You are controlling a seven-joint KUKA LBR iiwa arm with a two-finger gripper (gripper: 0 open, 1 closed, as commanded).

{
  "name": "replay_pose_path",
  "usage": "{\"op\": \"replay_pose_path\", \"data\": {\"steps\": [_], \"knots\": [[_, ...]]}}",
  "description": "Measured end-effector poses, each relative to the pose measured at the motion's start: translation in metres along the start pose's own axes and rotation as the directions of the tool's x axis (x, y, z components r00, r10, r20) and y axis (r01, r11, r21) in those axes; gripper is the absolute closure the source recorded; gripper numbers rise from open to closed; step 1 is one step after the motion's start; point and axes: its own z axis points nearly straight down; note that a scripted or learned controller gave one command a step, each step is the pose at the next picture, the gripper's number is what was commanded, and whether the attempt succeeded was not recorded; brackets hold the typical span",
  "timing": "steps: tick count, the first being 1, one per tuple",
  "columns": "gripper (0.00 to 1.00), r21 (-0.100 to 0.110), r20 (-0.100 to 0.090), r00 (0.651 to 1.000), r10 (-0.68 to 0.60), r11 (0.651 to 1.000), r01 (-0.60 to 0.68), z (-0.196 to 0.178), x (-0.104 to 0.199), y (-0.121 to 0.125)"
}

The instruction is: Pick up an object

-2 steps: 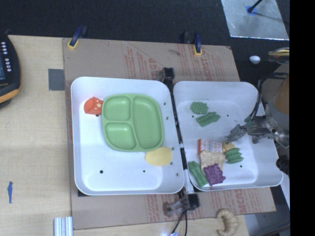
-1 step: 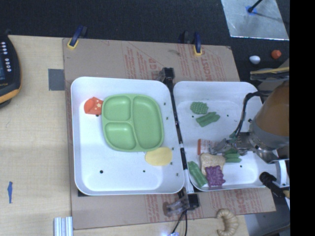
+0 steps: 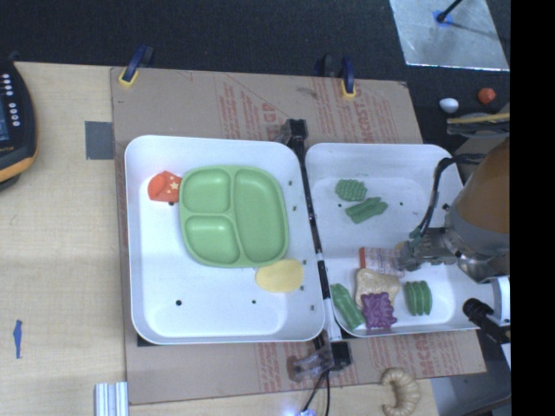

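- Nearest my camera, just outside the bins on the cardboard, lay a curled tan object (image 3: pixel 401 390) (I could not make out what it was).
- I saw the gripper (image 3: pixel 414 254) low over the right bin (image 3: pixel 395 156), near its right wall, in from the right; whether it was parted or closed I could not tell, and nothing showed in its grasp.
- Closest candidates sat just toward the camera from it: a tan bread-like piece (image 3: pixel 375 282) to its lower left, a ribbed green piece (image 3: pixel 418 297) almost directly below, long axis running toward me.
- A purple piece (image 3: pixel 378 310) rested against the bread, with a long green pod (image 3: pixel 346 305) beside it, lying at a slant.
- Farther back in that bin were a round green piece (image 3: pixel 350 189) and a second green pod (image 3: pixel 366 209), well apart from the tool.
- The left bin (image 3: pixel 147 258) held a green divided plate (image 3: pixel 234 215), a red piece (image 3: pixel 164 186) at its left edge and a yellow piece (image 3: pixel 279 276) at its near corner.
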Motion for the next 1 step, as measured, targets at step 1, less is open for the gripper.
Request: {"op": "replay_pose_path", "data": {"steps": [1], "knots": [[0.00, 0.002, 0.000, 1.000, 0.000, 1.000, 0.000, 0.0010, 0.0002, -0.0006]]}}
